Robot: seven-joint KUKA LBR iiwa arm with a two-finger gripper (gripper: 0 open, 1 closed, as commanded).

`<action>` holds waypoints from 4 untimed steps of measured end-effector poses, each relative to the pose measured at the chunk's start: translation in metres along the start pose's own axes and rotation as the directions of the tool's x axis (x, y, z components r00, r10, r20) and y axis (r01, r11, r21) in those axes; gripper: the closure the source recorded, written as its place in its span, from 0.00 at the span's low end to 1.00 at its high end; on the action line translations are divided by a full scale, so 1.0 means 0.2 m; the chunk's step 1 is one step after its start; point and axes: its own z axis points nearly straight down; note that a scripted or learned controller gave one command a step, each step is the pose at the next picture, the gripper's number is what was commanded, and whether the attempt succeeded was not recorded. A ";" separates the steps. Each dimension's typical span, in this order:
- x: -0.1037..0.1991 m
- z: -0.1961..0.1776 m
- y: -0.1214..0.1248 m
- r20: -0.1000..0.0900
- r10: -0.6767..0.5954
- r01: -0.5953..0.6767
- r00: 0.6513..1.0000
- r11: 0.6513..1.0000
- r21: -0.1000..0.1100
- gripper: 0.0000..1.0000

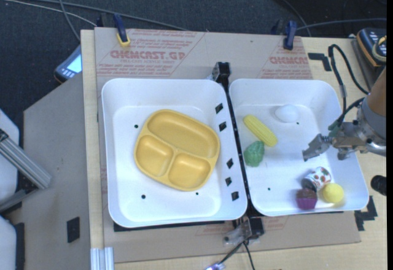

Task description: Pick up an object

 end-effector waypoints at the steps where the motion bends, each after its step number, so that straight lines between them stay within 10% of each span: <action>1: 0.00 -0.03 0.01 0.003 -0.004 0.004 1.000 1.000 -0.013 0.00; 4: 0.00 0.60 0.05 0.002 -0.004 0.004 1.000 1.000 -0.011 0.00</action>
